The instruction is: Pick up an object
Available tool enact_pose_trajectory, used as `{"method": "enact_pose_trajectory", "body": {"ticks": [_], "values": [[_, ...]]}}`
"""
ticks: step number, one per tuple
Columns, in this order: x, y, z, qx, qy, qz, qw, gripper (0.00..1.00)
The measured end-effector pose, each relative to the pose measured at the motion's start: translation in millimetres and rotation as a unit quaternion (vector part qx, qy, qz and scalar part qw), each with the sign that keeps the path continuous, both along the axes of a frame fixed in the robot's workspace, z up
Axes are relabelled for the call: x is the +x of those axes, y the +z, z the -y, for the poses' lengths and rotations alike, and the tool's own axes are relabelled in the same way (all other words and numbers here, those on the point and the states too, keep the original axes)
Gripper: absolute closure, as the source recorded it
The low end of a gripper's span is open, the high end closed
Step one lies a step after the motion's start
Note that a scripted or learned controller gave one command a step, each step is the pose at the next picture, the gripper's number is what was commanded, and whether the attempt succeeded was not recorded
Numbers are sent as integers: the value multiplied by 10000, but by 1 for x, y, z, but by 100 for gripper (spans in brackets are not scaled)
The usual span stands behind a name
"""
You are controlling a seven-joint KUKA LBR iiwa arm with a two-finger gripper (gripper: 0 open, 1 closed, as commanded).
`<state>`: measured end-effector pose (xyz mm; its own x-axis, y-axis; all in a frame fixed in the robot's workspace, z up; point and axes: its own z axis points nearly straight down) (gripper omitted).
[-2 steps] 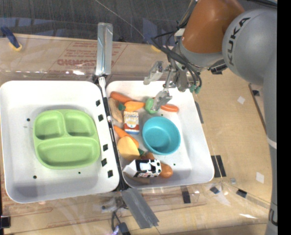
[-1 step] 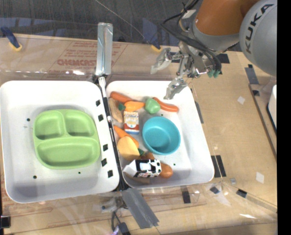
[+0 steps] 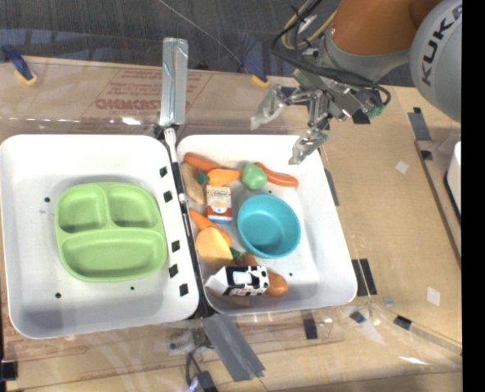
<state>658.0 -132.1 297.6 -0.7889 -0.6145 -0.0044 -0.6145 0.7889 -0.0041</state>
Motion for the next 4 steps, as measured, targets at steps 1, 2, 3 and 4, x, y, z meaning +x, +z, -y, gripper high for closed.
{"method": "enact_pose_trajectory", "body": {"ticks": [1,2,3,4], "values": [[-21,-144,1,17,-646,-77,9979,0],[0,-118,7,7,-878,-6,9961,0],[-24,-100,-51,12,-429,-16,9991,0],[-32,-122,-43,9,-423,-33,9991,0]]}}
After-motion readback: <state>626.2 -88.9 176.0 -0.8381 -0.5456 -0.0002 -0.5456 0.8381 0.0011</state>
